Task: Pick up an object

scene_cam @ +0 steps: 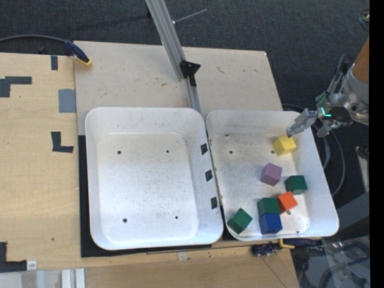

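The counter point(36, 179) has a light wood-grain top at the left, marked with several grey tape pieces point(67, 100) in straight and L-shaped strips. A paler beige board point(234, 77), scuffed and scratched, lies over its rear portion. A black mat point(84, 221) shows beneath the near edge of the bins. Dark grey carpet floor point(270, 17) surrounds the counter at top and right. A silver metal rail point(165, 29) runs diagonally down from the top edge, ending in a black bracket point(189, 69). A black cable point(30, 39) with a blue and yellow end point(79, 53) rests at the far left corner. Lighting is even, with soft shadows.
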Available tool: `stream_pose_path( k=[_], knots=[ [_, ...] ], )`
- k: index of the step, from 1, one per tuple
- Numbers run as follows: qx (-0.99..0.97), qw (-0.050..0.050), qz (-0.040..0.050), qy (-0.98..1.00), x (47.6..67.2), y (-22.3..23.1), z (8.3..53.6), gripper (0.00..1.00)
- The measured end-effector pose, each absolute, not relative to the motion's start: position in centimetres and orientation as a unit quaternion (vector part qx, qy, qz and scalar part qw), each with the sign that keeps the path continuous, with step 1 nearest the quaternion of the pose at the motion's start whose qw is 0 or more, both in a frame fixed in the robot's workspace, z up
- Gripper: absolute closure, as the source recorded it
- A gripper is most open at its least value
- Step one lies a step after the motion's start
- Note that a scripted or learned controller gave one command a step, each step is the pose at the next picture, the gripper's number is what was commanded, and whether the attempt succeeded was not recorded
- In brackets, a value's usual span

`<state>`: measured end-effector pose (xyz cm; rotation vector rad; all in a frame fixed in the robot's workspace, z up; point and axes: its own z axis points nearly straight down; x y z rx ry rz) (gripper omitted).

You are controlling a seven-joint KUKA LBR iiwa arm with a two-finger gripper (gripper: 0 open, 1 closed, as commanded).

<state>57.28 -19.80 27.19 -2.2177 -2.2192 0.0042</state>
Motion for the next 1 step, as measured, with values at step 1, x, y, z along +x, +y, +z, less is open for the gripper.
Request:
stream_pose_path(
  k=[1],
  knots=[
    [-0.706,0.000,0.0004,-0.708,57.35,-19.80,27.42,0.00]
  ],
)
